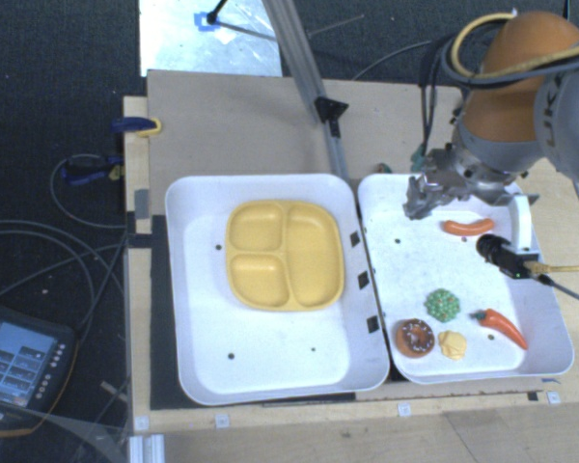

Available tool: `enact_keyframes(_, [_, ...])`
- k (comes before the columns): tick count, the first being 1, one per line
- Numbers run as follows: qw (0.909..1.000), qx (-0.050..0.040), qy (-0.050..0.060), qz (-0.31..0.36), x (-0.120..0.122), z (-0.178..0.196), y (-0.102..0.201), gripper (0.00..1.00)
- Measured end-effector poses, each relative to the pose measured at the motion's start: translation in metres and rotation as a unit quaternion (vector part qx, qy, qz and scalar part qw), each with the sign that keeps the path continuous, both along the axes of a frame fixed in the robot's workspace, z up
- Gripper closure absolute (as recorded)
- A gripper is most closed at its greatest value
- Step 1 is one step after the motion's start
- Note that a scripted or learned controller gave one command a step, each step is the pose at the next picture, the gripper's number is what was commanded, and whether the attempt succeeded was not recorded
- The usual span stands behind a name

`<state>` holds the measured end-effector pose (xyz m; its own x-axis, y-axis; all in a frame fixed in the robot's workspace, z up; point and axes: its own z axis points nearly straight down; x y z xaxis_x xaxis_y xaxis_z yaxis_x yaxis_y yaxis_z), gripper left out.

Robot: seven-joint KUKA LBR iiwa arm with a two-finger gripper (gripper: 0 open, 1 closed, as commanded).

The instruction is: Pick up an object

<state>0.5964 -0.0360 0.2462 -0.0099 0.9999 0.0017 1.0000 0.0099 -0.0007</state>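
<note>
Gripper (420, 201) hangs low over the far part of the right bin (386, 258); I cannot tell its state. Nothing is picked yet: sausage (467, 226) lies just beside, carrot (502, 325) and donut (415, 337) nearer the front

cam: one, fixed overhead | tilt: slanted down | covers: both bins (270, 287), bench (232, 123)

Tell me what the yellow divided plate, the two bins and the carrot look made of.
Yellow three-compartment plate: seemingly moulded plastic, matte, with rounded corners and soft ridges. Two shallow white bins: probably thin formed plastic, smooth, with rolled rims and faint sheen. Small orange carrot with green top: likely toy plastic or rubber, given its uniform saturated colour; too small to tell.
</note>
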Motion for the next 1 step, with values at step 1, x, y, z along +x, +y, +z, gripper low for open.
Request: enact_keyframes(1, [1.0000, 0.0005, 0.000, 0.001, -0.0105, -0.0085, 0.0593, 1.00])
